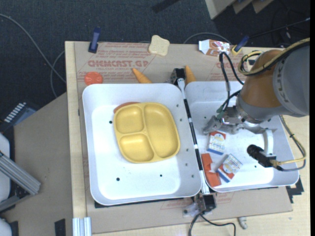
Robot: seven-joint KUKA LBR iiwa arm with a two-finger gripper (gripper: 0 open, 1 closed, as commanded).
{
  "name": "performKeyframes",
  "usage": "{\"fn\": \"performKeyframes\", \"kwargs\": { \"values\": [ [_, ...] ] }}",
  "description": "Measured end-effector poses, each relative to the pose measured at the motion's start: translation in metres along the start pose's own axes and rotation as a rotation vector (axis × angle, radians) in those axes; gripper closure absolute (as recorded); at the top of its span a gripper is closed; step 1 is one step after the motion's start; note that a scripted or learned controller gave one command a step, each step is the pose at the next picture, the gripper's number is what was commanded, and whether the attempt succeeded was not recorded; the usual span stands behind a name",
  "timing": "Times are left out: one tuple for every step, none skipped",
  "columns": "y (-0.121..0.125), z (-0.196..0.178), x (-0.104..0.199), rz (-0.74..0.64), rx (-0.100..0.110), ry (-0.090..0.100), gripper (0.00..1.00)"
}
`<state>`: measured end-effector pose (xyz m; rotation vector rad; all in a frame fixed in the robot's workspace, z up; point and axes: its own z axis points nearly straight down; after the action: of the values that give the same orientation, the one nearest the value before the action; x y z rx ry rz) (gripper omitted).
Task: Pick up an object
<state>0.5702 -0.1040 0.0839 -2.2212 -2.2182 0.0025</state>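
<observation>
small carton [217, 142] just below pincer [222, 124] (grip state unclear), right bin [206, 90].

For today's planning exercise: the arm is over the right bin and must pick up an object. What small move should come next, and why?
Probably lower the gripper a little toward the small white and orange packet. It hovers just above the packet in the right bin, and nothing shows between it and the packet.

2 white bins [98, 146], side by side. 1 yellow divided plate [146, 131] with 3 compartments in the left bin. Right bin: 2 small cartons [217, 141], 1 red piece [208, 162] by its left edge. 1 arm [275, 87], 1 gripper [217, 125].
</observation>
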Motion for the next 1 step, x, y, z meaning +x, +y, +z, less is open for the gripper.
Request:
{"fn": "performKeyframes", "kwargs": {
  "values": [
    [0.0106,-0.0006,-0.0054,-0.001,-0.004,-0.001,0.0]
  ]
}}
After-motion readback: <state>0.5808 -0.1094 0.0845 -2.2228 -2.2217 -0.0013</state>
